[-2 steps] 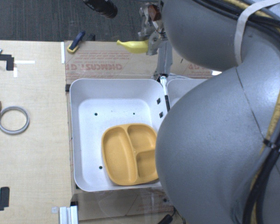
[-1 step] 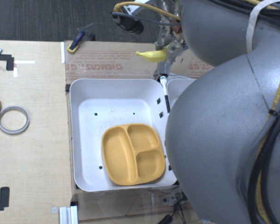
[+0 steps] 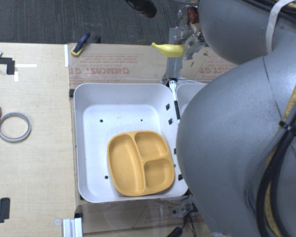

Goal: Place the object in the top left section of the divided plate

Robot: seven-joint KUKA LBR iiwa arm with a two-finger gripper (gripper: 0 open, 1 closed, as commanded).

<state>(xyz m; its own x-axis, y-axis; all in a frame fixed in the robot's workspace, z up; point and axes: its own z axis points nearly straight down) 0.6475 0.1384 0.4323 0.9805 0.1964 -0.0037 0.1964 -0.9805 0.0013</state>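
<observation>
While end effector [image 3: 183, 46] hangs beyond far rim of bin [image 3: 89, 132], yellow banana [image 3: 168, 49] sits pinched between fingers, lifted clear for carry; divided plate [image 3: 140, 163] waits near-left, sections bare.

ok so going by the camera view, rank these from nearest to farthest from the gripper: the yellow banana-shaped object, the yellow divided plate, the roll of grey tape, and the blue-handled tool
1. Yellow banana-shaped object: right at the gripper, at its left side.
2. Blue-handled tool: off to the left, on the cardboard behind the bins.
3. Yellow divided plate: below, in the left white bin.
4. Roll of grey tape: far left on the bench.
</observation>
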